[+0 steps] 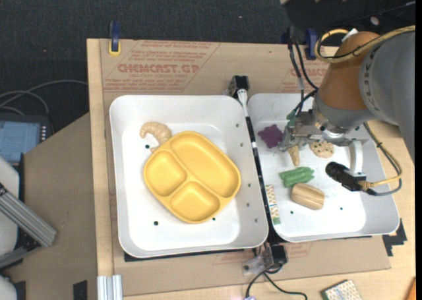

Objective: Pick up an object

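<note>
The right bin [369, 223] holds several small objects. A purple piece [270, 136] lies at its upper left and a green piece [296, 175] near the middle. A tan oval loaf [308, 196] sits just below the green one, and a round speckled cookie [322, 148] lies beside the arm. A small orange cone [293, 155] pokes out right under my gripper [299, 138]. The gripper hangs low over the bin's upper middle, between the purple piece and the cookie. The arm's wrist hides its tips.
The left bin [125, 213] carries a yellow divided plate [191, 175] and a curled tan piece [153, 131] at its upper left. A black rail [249, 135] runs between the bins. A black plug with a yellow cable [344, 176] hangs over the right bin.
</note>
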`<state>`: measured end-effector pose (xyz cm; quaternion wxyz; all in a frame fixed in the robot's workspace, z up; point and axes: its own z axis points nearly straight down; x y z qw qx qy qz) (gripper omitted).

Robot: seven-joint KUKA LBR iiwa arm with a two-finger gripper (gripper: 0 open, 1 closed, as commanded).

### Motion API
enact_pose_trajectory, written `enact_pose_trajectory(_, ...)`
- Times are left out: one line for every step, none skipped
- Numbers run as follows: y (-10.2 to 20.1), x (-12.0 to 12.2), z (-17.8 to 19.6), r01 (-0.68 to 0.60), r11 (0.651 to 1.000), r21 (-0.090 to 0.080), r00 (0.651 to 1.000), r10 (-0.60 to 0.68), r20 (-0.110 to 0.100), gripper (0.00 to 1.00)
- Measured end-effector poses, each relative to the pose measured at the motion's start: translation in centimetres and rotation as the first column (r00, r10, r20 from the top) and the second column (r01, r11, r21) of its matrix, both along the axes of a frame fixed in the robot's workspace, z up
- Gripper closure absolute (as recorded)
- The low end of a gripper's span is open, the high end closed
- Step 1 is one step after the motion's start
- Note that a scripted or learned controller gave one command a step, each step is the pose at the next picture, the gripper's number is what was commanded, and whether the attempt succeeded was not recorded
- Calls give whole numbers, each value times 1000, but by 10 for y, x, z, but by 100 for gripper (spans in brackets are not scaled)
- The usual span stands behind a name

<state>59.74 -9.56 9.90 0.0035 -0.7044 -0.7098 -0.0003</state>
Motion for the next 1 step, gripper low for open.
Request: enact_pose_trajectory(84, -4, 94, -2, 1000, -2, 1000, 2, 15, 100)
